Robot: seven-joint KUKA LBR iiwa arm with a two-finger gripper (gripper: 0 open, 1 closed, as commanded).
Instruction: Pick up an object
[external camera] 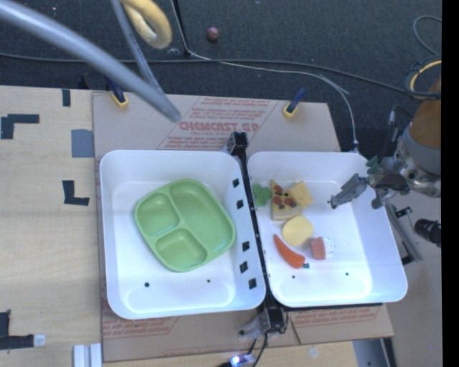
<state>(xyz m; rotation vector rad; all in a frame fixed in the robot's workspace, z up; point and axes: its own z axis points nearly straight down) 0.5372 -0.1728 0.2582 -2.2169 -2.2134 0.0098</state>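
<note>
The right bin (pixel 373 272) holds a cluster of toy food: a green piece (pixel 261 193), a pizza slice (pixel 285 203), a yellow cheese wedge (pixel 300 193), a round yellow piece (pixel 297 230), an orange carrot (pixel 289 252) and a small red-and-white piece (pixel 318 248). My gripper (pixel 356 188) hangs over the right side of that bin, to the right of the food and apart from it. Nothing sits between its fingers.
The left bin (pixel 122 287) holds a green divided plate (pixel 185 224). A black divider (pixel 247 215) runs between the bins. A grey pole (pixel 86 46) crosses the upper left, with a yellow object (pixel 147 20) beside it. Cables trail across the dark floor behind.
</note>
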